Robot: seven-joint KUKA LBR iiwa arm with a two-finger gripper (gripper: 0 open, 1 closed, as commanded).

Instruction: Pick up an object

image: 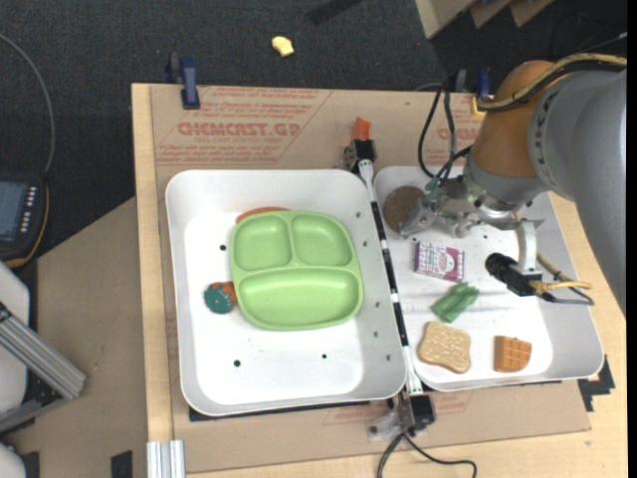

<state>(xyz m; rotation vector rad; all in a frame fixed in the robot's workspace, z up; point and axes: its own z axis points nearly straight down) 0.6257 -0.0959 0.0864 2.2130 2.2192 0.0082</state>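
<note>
- In the camera view, the gripper (445,210) hung over the far part of the right bin (569,335), at the end of the grey arm (587,118) that reached in from the right.
- I could not tell whether the gripper was open or closed, and nothing could be seen held in it.
- Just left of the gripper, a flat brown disc (401,207), round and dull, lay in the bin's far left corner.
- Just near of the gripper lay a pink packet (439,260), a small rectangle with white and purple print.
- Nearer again lay a green piece (455,302), short and set at a slant.
- Along the near edge, a tan toast slice (444,348) lay left of an orange waffle square (512,353), the two apart.
- The left bin (199,227) held a light green divided tray (295,270) with three compartments.
- A teal ball (219,298) with an orange patch touched the tray's left side.
</note>
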